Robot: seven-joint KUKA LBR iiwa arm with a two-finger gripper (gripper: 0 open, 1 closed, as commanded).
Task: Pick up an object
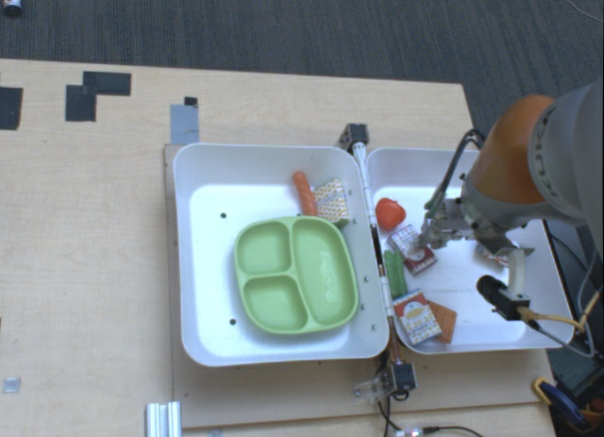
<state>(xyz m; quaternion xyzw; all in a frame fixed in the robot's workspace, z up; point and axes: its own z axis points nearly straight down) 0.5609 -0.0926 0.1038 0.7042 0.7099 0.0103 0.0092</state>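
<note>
Desk (85, 237): pale wood, carrying two shallow white bins side by side; dark carpet lies beyond its far edge.
Arm (543, 157): grey with an orange band, reaching over the right bin (491, 327) and covering much of its far side.
Left bin (212, 237): well to the left of the fingers; it holds a green divided plate (295, 275), an orange carrot-like piece (304, 193) and a small patterned packet (330, 199).
Fingers (432, 234): low over the right bin, just right of the small packet; whether they are spread or closed, and whether anything sits between them, I cannot tell from this angle.
Small packet (411, 246): red and white, flat, just beside the fingers on their left; probably light and a little crinkly, best pinched across its short sides.
Red toy fruit (390, 212): up and left of the fingers; rounded, likely smooth, so it may slip.
Green stick (396, 275): below and left of the fingers, along the bin wall; awkward to reach there.
Printed pouch (418, 320): below the fingers, lying on an orange cracker-like square (444, 317).
Room for the move: the divider wall crowds the left side.
</note>
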